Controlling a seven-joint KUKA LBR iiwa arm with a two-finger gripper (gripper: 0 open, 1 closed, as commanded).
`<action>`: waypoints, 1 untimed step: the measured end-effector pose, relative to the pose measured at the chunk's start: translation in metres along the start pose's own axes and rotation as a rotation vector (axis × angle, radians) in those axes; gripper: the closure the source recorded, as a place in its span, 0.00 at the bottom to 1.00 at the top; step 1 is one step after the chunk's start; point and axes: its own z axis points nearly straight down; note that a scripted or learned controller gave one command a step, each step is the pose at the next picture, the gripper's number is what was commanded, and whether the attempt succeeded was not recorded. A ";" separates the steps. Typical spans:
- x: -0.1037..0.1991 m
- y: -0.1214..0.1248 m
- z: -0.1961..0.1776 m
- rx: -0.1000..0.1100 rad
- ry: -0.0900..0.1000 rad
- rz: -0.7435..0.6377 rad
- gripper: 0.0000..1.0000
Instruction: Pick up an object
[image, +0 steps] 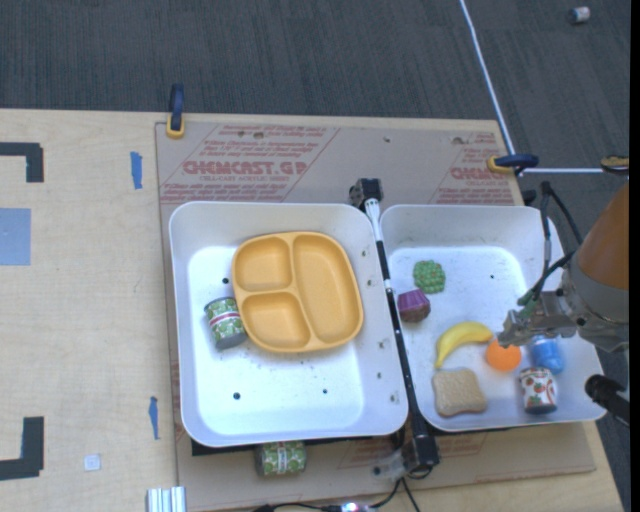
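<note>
So we're hovering the end effector low in the right bin, just above the orange ball. We honestly can't tell from this angle whether it has anything in it. The ball looks like the likely target: it sits right of the banana, nearly touching its tip, with a blue thing just right of the ball and a small can below-right of it. Bread lies below-left of the ball.

To do this well we'd come straight down and centre on the ball, since the banana and the blue thing crowd it on both sides. A round ball will squirt out if we pinch it off-centre.

Farther from the ball, up-left, are a purple piece and a green one. The left bin holds a yellow tray and another can. Both bins sit on cardboard on the pale wooden bench; dark carpet lies behind.
</note>
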 end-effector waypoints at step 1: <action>-0.043 -0.001 0.009 0.000 -0.002 0.002 1.00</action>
